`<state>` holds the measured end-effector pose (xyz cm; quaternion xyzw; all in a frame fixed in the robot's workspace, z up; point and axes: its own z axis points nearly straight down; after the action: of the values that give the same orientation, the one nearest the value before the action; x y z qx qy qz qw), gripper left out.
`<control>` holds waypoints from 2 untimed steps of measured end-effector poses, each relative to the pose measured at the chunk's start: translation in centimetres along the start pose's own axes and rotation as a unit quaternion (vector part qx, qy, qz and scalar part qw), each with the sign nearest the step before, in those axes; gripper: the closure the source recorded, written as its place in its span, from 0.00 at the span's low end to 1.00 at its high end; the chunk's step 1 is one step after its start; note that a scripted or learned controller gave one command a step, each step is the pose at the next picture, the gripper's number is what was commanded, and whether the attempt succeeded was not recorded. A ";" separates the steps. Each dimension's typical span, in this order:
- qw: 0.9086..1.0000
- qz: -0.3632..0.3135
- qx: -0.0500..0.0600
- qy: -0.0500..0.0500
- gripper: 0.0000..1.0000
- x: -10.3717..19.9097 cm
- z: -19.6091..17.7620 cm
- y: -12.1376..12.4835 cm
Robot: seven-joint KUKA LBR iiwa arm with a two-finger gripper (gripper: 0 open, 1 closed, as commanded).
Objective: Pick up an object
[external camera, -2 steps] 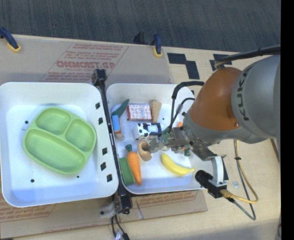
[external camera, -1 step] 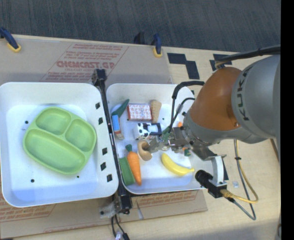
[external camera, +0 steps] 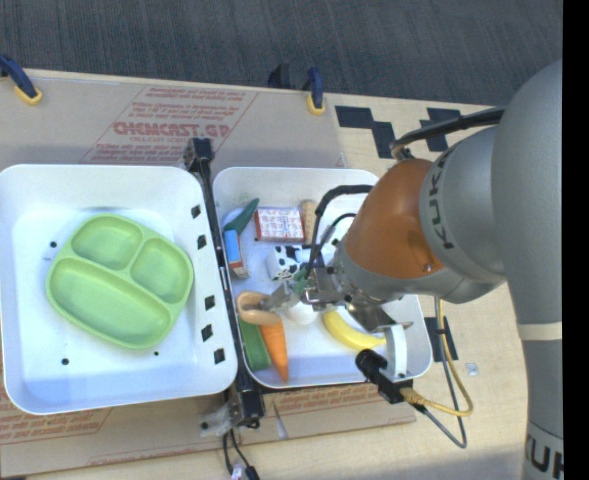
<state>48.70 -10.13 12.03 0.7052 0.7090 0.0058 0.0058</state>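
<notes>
My gripper [external camera: 299, 290] reaches down into the middle of the right bin [external camera: 274, 180], low over the toys; the wrist above hides its fingers. Around it lie a yellow banana [external camera: 350, 334], an orange carrot [external camera: 275, 348], a tan ring-shaped piece [external camera: 256, 309], a black-and-white spotted toy [external camera: 287, 259], a red-and-white packet [external camera: 280, 225] and a blue-and-orange box [external camera: 236, 236]. I see nothing clearly between the fingers.
The left bin [external camera: 14, 268] holds a green divided plate [external camera: 121, 279]. A black divider [external camera: 212, 258] runs between the bins. The grey arm with its orange band [external camera: 399, 233] covers the right bin's right side. A yellow cable [external camera: 444, 398] trails by the front right corner.
</notes>
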 end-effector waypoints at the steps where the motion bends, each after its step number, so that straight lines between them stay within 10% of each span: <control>1: 1.000 -0.004 0.000 -0.001 1.00 0.0 -1.0 0.2; 2: 1.000 -0.007 -0.001 -0.001 1.00 0.0 -2.1 0.3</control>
<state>48.95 -10.10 14.09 0.7002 0.7139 0.0053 0.0073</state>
